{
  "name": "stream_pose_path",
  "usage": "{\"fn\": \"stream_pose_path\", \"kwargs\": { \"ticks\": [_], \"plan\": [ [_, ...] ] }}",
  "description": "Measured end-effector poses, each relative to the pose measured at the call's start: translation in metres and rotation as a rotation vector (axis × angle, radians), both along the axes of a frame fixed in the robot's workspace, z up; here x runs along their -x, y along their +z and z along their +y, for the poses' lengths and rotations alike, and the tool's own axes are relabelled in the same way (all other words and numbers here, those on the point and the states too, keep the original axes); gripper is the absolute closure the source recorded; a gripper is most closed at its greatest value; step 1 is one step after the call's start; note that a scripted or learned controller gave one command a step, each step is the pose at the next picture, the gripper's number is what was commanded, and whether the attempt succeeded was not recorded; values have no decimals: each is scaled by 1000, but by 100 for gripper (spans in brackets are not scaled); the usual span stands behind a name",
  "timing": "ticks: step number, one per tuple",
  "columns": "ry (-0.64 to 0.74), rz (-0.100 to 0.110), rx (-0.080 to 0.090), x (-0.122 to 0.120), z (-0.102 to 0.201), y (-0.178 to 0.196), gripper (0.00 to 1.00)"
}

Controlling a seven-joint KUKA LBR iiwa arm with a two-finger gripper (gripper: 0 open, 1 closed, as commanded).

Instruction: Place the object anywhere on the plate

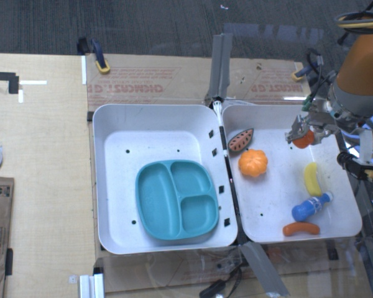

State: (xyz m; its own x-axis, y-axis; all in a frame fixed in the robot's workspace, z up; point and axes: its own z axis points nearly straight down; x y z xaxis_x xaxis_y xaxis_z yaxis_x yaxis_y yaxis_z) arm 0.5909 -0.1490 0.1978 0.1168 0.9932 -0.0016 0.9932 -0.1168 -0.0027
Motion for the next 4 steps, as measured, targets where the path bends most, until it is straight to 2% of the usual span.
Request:
{"fn": "stream_pose_path", "kwargs": {
  "ticks": [1,2,3,4],
  "plan": [
    [131,1,-2,42,70,-7,100],
    [278,1,-1,36,139,-7,100],
    [264,2,-1,107,214,-7,100],
    [263,1,-1,107,213,-7,0]
  ]
}}
